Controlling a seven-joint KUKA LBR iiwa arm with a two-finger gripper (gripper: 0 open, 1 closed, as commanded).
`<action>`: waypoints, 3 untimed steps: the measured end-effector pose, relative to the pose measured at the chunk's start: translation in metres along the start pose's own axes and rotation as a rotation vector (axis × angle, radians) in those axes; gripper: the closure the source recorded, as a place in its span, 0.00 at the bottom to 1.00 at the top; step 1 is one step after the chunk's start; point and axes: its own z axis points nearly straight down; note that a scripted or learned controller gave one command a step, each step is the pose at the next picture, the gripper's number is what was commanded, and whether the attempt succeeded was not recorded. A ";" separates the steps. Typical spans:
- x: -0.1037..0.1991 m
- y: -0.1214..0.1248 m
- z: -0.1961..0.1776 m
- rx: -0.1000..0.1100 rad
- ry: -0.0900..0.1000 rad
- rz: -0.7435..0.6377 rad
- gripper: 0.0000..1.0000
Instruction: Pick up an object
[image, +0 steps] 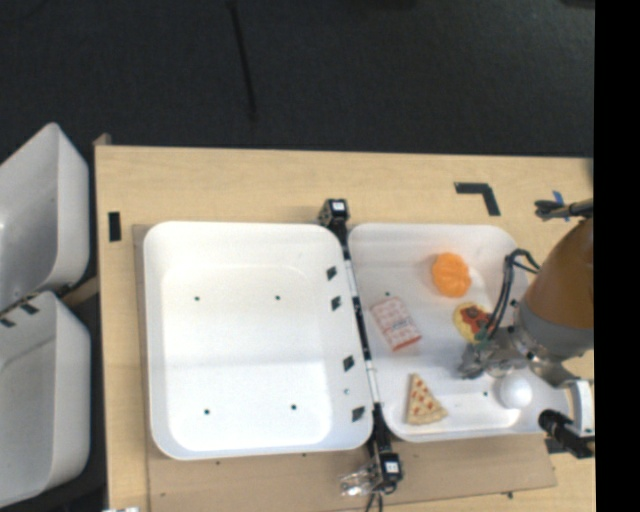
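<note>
In the right bin (400, 238) lie an orange ball-like fruit (451, 273), a small pink-and-white packet (395, 324), a pizza-slice toy (423, 400), a yellow-and-red item (470, 320) and a pale grey round object (514, 391). The arm comes in from the right with its orange band low over the bin's right side. My gripper (478, 360) is down near the bin floor, just below the yellow-and-red item and left of the pale round object. I see nothing clearly between its fingers.
The left bin (240, 340) sits beside the right one, separated by a ridge with black clips (350, 310). White housings (35, 300) stand at the far left. Black marks lie on the wooden bench (300, 180).
</note>
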 end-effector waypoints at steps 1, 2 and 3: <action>0.001 0.002 -0.010 -0.002 0.002 -0.001 1.00; 0.027 0.004 -0.100 -0.013 0.000 -0.009 1.00; -0.018 0.001 -0.079 -0.003 -0.002 0.000 1.00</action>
